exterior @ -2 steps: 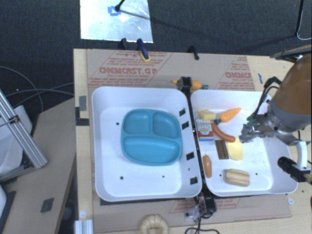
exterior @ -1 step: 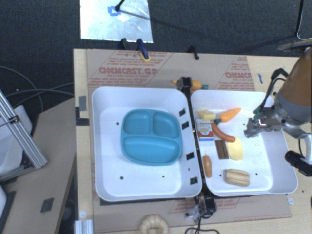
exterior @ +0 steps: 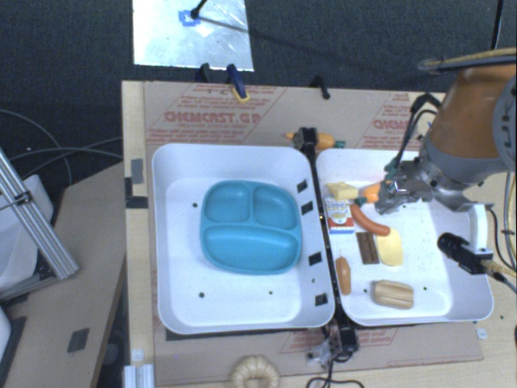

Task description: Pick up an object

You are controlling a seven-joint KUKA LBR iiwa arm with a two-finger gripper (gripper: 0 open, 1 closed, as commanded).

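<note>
Claw (exterior: 391, 194) hangs low over the right bin (exterior: 472, 297), right of frame centre, beside a small orange piece (exterior: 371, 191) and a red sausage (exterior: 370, 221); whether it pinches anything, I cannot tell. Left bin (exterior: 174, 297) bears a blue divided plate (exterior: 249, 225).

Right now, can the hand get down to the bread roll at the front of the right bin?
Probably yes. The bread roll lies alone near the right bin's front wall with nothing on top of it, and the hand hovers over the same bin.
</note>
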